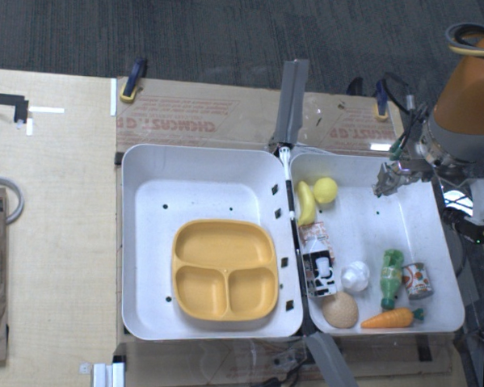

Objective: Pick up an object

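Two white bins sit side by side on a wooden bench. Left bin [135, 223] holds a yellow divided plate [223, 269]. Right bin [445, 248] holds a banana [305, 202] and lemon [325, 190] near its top-left corner, a carrot [391, 319] along its bottom edge. Gripper [386, 182] hovers over bare floor near the top-right corner, grasping nothing; whether it is released, I cannot tell. It likely needs to centre over one item before descending.
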Controlling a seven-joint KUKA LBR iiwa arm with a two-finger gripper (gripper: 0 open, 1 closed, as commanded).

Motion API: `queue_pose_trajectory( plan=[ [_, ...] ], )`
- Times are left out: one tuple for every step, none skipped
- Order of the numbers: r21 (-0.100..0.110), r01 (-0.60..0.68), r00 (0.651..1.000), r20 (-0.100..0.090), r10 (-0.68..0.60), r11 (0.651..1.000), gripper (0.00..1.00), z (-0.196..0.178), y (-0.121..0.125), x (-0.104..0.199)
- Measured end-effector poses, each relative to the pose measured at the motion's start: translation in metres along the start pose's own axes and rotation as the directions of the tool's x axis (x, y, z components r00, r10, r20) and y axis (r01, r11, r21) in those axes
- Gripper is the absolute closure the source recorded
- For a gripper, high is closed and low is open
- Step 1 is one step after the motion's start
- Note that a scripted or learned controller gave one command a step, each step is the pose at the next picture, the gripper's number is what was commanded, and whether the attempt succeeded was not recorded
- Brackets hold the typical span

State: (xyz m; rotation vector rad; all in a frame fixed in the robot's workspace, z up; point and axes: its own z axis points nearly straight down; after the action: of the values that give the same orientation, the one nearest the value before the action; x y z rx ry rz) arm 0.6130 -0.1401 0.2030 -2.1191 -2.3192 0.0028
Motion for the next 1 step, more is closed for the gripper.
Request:
queue_pose_trajectory(
  plan=[
    [-0.004,0.412,0.911,0.003,-0.412,0.911,1.0,-0.0585,0.0459,-0.0047]
  ],
)
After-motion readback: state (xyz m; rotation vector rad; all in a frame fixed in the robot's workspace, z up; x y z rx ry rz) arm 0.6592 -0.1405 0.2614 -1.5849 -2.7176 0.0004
